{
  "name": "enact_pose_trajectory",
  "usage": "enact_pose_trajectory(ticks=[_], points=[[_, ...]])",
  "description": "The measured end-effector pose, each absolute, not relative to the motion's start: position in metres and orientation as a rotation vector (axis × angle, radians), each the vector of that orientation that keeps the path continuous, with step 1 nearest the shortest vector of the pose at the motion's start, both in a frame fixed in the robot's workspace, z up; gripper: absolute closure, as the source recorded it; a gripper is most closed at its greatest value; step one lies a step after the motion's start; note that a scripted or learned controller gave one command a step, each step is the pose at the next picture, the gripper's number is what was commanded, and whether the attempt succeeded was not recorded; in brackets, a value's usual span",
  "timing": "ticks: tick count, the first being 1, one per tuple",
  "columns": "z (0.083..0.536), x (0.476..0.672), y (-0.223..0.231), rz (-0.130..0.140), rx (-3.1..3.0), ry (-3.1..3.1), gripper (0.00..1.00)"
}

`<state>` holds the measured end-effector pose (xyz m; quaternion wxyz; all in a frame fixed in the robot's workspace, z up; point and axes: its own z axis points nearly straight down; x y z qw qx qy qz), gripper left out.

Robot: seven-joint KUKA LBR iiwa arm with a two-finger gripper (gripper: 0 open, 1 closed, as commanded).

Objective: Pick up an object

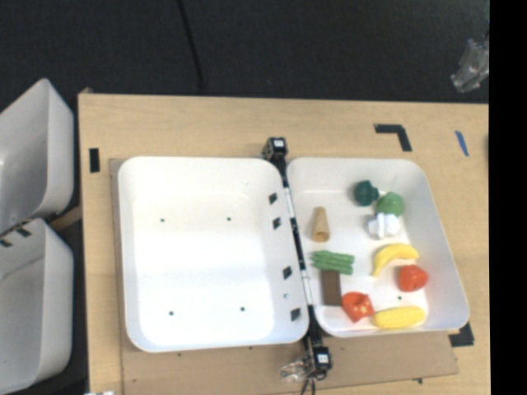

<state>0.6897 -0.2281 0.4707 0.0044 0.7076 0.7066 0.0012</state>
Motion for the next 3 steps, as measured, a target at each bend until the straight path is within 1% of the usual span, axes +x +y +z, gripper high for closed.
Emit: enact_pose_trajectory(ticks=[1,2,3], points=[[0.338,0.649,-0.222,-0.011,2.232,2.225,1.0],[0.43,0.691,-0.21,0.01,2.207,2.217,1.0],[0.488,0.689,-0.23,0.004,2.216,2.214,1.0]])
